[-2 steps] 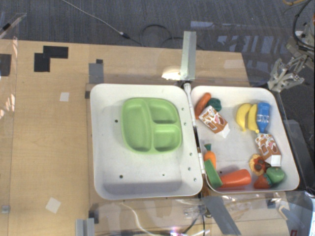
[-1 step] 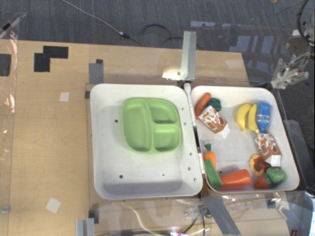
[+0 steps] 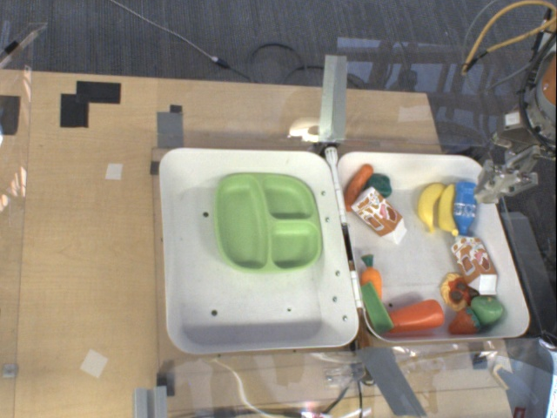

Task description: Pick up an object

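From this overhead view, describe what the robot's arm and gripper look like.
The gripper is a small pale grey metal piece with dark gaps, at the right bin's upper right edge. Above it sits a dark, rounded wrist section with an orange patch. Yellow and black cables loop over it.

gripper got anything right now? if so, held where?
Nothing visibly held. The gripper sits at the right bin's far right edge, beside the blue object; nothing shows between its fingers.
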You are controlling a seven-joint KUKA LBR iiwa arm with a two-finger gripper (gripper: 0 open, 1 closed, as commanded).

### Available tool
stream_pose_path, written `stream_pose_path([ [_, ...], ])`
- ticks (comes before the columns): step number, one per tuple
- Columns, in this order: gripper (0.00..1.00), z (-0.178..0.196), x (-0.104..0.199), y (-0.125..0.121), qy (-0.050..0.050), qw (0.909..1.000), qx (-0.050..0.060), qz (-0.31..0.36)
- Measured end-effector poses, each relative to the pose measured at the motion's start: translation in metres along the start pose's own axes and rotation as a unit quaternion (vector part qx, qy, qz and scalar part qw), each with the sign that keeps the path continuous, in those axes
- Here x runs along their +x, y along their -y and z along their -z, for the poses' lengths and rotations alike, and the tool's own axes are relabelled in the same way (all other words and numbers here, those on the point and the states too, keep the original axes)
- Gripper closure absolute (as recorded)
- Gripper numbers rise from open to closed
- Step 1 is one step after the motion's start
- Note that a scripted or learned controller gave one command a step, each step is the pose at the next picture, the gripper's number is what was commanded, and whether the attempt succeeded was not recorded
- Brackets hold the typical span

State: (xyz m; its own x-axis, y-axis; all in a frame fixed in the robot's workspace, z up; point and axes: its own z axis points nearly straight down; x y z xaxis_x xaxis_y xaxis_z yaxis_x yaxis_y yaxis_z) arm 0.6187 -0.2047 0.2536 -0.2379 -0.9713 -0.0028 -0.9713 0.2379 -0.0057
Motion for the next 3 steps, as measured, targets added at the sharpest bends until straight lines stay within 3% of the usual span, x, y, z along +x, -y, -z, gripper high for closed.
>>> stream_pose_path([
  [1,1.0,0.005,-0.007,0.024,0.0,0.99,0.001,0.141],
  [2,1.0,0.011,-0.022,0.043,0.001,0.9372,0.001,0.349],
  [3,1.0,0.036,-0.021,0.048,0.001,0.879,0.0,0.477],
])
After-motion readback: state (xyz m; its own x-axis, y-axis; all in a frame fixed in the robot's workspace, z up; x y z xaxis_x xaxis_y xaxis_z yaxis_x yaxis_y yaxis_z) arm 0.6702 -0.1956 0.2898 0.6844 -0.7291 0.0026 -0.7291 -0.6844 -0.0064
